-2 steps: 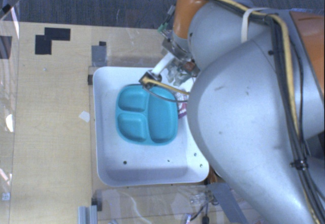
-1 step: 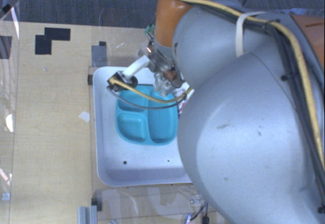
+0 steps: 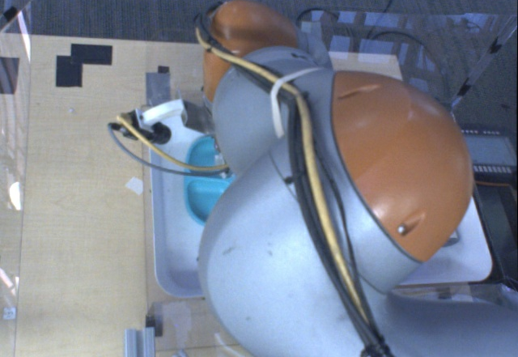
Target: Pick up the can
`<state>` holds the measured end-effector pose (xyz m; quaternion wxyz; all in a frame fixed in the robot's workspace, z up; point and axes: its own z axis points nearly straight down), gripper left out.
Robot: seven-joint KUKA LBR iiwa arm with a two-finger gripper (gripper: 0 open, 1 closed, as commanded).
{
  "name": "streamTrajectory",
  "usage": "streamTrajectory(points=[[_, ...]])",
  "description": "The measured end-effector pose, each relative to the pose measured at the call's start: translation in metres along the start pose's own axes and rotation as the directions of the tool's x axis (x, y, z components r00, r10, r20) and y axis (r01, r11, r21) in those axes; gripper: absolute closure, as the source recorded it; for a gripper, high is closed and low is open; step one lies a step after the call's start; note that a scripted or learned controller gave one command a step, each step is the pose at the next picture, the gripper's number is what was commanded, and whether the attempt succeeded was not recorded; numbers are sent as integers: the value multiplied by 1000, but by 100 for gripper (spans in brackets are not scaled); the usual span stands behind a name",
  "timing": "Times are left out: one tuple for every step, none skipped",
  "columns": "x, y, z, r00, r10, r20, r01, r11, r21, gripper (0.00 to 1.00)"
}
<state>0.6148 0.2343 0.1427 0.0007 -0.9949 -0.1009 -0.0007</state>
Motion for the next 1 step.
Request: streamTrajectory(points=[[-8, -2, -93, 1000, 0, -2, -1, 1000, -1, 100]])
